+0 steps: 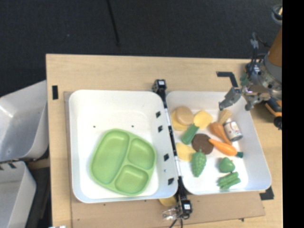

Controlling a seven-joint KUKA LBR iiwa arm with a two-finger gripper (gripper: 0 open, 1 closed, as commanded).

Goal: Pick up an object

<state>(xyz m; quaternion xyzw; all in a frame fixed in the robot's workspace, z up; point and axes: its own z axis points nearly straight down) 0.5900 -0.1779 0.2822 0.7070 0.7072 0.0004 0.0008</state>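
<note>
Left bin (80, 127): you see green divided plate (123, 162) lying flat, toward near side. Right bin (256, 175): toy food cluster, with tan bun (183, 115), brown disc (202, 142), orange carrot (222, 147), small can (232, 130), green pepper (226, 165). Gripper (232, 98): hovers above right bin's far edge, near can; fingers spread, nothing between them.

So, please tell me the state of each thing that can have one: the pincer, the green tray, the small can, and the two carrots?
Pincer: above the right bin's far edge, nothing between its fingers.
Green divided tray: flat in the left bin, right side up.
Small can: lying on its side in the right bin.
Orange carrot: lying flat, beside the brown disc.
Second carrot: lying flat, against the can.
</note>
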